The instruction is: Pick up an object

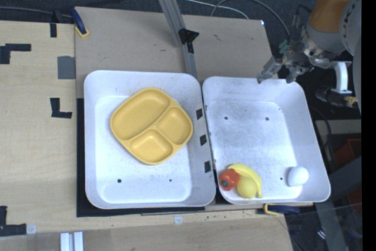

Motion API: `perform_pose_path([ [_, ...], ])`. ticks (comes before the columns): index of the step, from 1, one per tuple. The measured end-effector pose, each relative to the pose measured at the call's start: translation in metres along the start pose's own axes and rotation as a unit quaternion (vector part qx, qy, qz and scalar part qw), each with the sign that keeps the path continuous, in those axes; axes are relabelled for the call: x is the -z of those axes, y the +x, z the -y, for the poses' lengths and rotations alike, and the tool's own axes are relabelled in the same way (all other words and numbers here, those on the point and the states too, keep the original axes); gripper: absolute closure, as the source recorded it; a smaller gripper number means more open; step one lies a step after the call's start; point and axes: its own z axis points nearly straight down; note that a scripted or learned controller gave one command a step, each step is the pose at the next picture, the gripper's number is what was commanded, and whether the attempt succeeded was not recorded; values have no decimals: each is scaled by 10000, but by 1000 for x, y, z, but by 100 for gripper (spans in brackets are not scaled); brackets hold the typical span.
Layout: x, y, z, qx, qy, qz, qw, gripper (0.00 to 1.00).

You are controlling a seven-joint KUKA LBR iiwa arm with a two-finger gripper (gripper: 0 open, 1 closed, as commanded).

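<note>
My gripper [275, 74] hangs over the far right corner of the right bin [305, 120], its fingers spread open with nothing between them. At that bin's near edge lie a red fruit [228, 180], a yellow banana [249, 173] curving over a yellow lemon [248, 187], and a white egg-shaped object [297, 176] near the right corner. All of these sit well away from the gripper, toward the front of the bin.
The left bin [100, 144] holds a yellow divided plate [151, 125]. A grey metal post [170, 3] slants up from between the bins at the back. Cables run behind the right bin. The arm's orange band [332, 12] shows at the upper right.
</note>
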Motion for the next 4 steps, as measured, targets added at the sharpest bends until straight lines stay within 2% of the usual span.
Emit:
perform_pose_path([
  [1,0,0,0,-1,3,3,10000,0],
  [3,-89,5,-11,-11,50,13,10000,0],
  [4,-109,0,-9,-25,88,16,10000,0],
])
